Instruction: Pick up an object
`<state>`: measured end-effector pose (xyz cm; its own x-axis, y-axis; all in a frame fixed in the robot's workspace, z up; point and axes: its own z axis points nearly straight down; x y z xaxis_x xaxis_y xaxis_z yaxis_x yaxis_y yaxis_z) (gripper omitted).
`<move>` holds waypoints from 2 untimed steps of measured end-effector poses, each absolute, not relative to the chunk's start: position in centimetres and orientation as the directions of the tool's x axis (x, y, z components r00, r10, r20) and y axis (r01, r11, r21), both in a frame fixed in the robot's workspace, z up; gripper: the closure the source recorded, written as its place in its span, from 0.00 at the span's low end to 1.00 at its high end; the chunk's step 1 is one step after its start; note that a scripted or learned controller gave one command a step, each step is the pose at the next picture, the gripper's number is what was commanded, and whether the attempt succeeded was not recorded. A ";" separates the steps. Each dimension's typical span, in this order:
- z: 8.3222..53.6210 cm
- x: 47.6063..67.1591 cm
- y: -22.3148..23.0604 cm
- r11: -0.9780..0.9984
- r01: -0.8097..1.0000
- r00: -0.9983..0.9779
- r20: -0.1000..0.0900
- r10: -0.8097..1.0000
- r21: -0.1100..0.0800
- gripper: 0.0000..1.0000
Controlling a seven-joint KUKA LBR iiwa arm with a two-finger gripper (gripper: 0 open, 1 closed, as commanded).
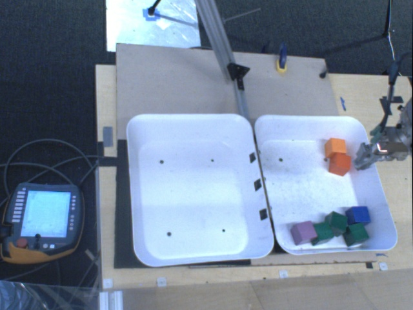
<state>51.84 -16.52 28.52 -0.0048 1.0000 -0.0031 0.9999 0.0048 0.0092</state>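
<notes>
At the right edge of the view, the jaws (365,156) are seen just over the right rim of the right-hand bin (387,218), reaching in from the side; whether they are released or clenched cannot be told, since the tips are small and blurred, and nothing is visibly held between them. Immediately to their left, a dark orange block (340,165) is found inside the bin, very close to the tips, though contact cannot be confirmed. A lighter orange block (335,147) is placed just behind it, touching or nearly touching it.

Toward the near right corner of the same bin a cluster of blocks is gathered: a pink-purple block (301,232) at the left, a dark green block (321,234) against it, another green block (336,222) beside that, a blue block (358,215) at the right, and a further green block (355,235) below the blue one. These are packed closely, several of them touching.

The left-hand bin (139,192) is set beside the right one, their rims meeting along the middle. Both bins are carried on a brown board (174,76) laid on the pale surface (106,173). A slanted metal rod (216,24) crosses the board from above. A handheld control pad (42,221) with a lit screen is seen on the dark floor at the left.
</notes>
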 end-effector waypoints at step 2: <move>28.4 56.0 -8.3 0.009 1.000 -0.009 0.000 1.000 0.004 1.00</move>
